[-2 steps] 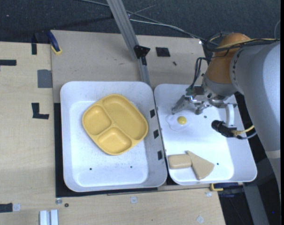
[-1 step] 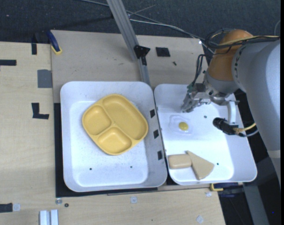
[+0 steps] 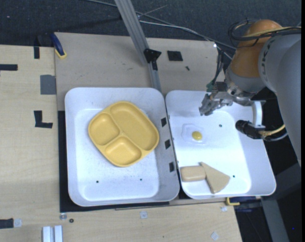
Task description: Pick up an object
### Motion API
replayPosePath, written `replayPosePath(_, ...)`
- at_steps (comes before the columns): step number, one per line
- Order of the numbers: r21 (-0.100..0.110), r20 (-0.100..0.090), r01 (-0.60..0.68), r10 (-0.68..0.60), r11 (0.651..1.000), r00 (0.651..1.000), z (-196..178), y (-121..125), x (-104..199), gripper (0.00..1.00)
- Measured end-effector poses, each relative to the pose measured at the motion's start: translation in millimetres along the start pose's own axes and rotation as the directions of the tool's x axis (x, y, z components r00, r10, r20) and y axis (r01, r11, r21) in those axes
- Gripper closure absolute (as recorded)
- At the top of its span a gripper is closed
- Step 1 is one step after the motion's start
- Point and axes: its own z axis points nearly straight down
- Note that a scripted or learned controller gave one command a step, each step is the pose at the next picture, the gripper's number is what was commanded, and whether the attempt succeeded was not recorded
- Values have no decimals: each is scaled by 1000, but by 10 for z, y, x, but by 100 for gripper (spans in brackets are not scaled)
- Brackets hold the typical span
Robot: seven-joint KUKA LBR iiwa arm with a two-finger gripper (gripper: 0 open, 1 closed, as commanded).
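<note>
The pale wooden worktop (image 3: 21, 150) carries two shallow white bins. The grey arm with its orange band (image 3: 250, 54) hangs its jaws (image 3: 207, 108) over the far part of the right white bin (image 3: 255, 158); how far they stand open cannot be told, and nothing shows between them. The left white bin (image 3: 74, 150) lies well to their left, holding a yellow three-compartment plastic plate (image 3: 123, 133). Toward the near rim from the jaws lie a tan wedge (image 3: 216, 178) touching a beige rectangular block (image 3: 192, 173). A small yellow round piece (image 3: 196, 135) sits near the jaws, just below them.
</note>
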Motion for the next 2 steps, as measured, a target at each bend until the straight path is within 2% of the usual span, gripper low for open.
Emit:
replayPosePath(1,-1,1,-1,1,1000,1000,-466,74,-49,100)
replayPosePath(2,-1,1,0,0,1000,1000,-1026,47,51,100)
